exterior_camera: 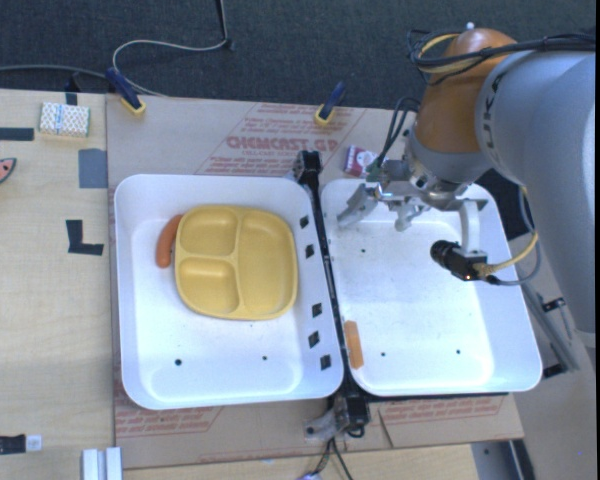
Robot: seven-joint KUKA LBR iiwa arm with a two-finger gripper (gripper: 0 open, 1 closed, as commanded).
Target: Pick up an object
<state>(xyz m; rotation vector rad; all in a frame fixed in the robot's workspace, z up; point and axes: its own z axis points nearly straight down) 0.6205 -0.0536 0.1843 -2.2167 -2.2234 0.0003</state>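
Overhead view of the bench, described from the near edge to the far edge. Nearest the camera, in the right bin [500, 363], a small orange carrot-shaped piece [353, 344] lies against the bin's left wall, lengthwise along it and well apart from the arm; it is the only loose item in this bin and the likeliest candidate for the pick. It appears light, rigid and smooth, probably moulded plastic, so it is judged unlikely to deform or break but liable to roll or slip out of a shallow pinch. The best hold would be across its short axis at mid-length, though the adjoining wall leaves little room for a finger on that side. Further back, in the left bin [140, 298], a yellow divided plate [236, 261] lies flat, with an orange sausage-shaped piece [165, 242] touching its left rim; the plate looks stiff but wide and low, offering only its rim to a two-finger grasp. Beyond, over the far part of the right bin, hangs the gripper [380, 208], its two fingers [354, 208] spread moderately apart with nothing between them. Farthest, on the cardboard behind the bins, lie a small red-and-white packet [358, 159] and two yellow-and-blue clamps [126, 90], and a patterned sponge-like block [64, 120] sits on the wooden bench at far left.
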